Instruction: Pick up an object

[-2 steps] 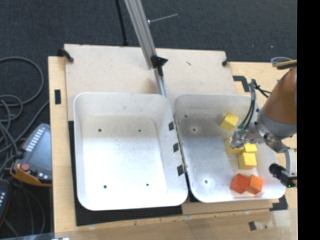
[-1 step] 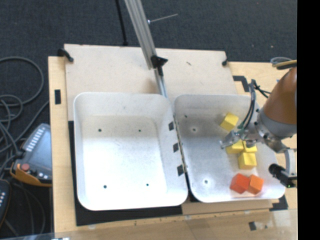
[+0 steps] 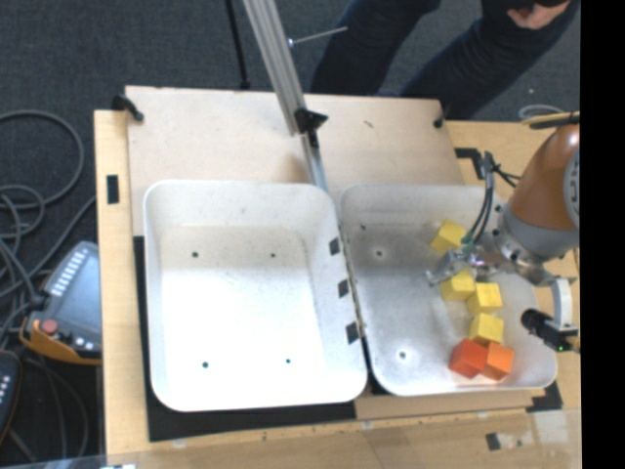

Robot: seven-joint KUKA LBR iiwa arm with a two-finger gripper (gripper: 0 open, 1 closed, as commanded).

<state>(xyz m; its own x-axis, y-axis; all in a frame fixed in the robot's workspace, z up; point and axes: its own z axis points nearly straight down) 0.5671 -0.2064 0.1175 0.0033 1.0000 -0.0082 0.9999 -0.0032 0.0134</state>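
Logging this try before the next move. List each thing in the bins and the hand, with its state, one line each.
hand: low in the right bin among the yellow blocks, grip unclear
upper yellow block: lying loose just above the hand
yellow block cluster: lying beside the hand
lower yellow block: lying free
orange blocks: together at the bin's near wall
right bin: holds all the blocks
left bin: upright on the bench

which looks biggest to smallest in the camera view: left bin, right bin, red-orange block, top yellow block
1. left bin
2. right bin, partly covered by the arm, so this gap is unsure
3. red-orange block
4. top yellow block, only slightly smaller
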